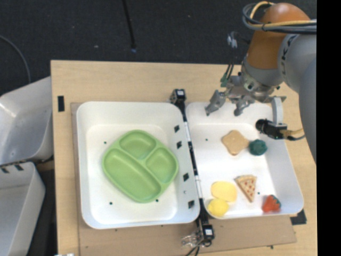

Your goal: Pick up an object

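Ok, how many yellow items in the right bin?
2, touching near the front edge: a flat yellow piece, and a rounder yellow lemon just in front of it. Nothing looks hidden.

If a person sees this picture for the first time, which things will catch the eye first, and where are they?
The green divided plate stands out most, lying alone in the left bin. Next comes the cluster of small toy foods in the right bin: a slice of bread, a pizza slice and a strawberry. Above that bin's far edge hangs the gripper, fingers open, holding nothing.
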Available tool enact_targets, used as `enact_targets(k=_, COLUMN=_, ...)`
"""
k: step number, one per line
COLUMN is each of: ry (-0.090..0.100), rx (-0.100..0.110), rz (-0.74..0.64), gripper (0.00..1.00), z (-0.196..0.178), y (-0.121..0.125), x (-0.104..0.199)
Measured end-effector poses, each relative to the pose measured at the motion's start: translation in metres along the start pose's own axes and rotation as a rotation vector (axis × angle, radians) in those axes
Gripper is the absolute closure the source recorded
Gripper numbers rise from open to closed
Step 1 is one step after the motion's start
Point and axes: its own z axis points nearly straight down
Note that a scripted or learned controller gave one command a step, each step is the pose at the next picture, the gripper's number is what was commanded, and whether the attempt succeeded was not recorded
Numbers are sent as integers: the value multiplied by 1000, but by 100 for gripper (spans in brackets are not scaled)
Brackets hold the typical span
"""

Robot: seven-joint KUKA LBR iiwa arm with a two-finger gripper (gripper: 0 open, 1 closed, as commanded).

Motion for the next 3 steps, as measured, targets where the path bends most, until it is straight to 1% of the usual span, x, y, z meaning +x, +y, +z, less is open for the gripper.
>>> enact_targets(k=1, ry=-2, rx=-15, rz=-3, gripper=0, z=-9, y=3, x=0)
enact_targets(k=2, ry=-2, rx=-11, rz=-1, gripper=0, z=33, y=4, x=-6)
enact_targets(k=3, ry=-2, rx=-11, rz=0, gripper=0, z=90, y=-5, x=-5)
